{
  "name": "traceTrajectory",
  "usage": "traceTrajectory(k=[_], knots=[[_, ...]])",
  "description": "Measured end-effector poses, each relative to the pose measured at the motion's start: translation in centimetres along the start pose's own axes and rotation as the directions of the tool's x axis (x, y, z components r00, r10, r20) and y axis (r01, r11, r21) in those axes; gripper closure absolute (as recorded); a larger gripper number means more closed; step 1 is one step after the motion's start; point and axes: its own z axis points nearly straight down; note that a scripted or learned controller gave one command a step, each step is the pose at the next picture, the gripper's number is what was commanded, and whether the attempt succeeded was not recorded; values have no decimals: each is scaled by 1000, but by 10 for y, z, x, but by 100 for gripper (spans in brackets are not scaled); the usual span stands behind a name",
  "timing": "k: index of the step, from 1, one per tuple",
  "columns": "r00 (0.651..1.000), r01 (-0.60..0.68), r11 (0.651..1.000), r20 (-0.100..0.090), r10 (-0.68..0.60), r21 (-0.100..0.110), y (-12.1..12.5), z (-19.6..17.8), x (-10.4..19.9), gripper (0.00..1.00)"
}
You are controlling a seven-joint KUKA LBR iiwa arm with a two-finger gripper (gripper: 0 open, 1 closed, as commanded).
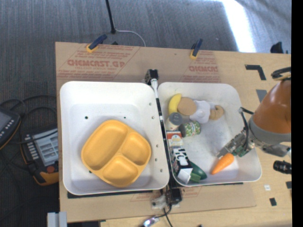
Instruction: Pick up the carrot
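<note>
End effector [233,148] low in right bin [246,174], touching top of carrot [222,163]; grip state unclear, cannot tell. Yellow tray [116,152] at nine o'clock, left bin [71,126].

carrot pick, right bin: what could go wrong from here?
1. The carrot lies tilted in the right bin's near corner, close to the walls; the pincer, at its upper end, may clip a wall coming down.
2. Gripped by that end, the tapered carrot might pivot or slip out.
3. The green item lies just left and could get nudged.
</note>
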Motion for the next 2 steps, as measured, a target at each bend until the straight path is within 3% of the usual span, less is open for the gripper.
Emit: traceTrajectory(k=[1,2], knots=[[969,-247,969,-8,247,10,-10,-8,-8,100],[974,-225,974,-9,225,9,34,-65,52,100]])
